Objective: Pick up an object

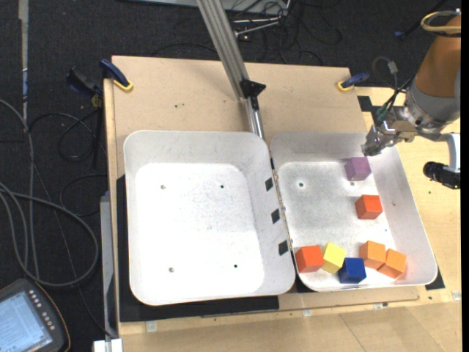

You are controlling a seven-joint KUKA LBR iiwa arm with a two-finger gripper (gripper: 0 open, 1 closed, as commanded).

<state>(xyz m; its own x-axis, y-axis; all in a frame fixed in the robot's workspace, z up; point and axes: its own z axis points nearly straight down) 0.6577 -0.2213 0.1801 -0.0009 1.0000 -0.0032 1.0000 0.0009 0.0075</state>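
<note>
The right bin (315, 196) holds several small blocks. A purple block (357, 168) lies near its far right side, and an orange-red block (368, 207) sits just nearer. Along the front edge are an orange-red block (309, 257), a yellow block (333, 257), a blue block (352, 270) and two orange blocks (384, 258). My gripper (372, 147) hangs at the bin's far right rim, just above and to the right of the purple block. Its fingers are too small and dark to read.
The left bin (194, 211) lies beside the right one. A slanted metal pole (227, 42) crosses the back of the bench. Clamps sit at the far corners (117, 75). Cables trail over the dark floor.
</note>
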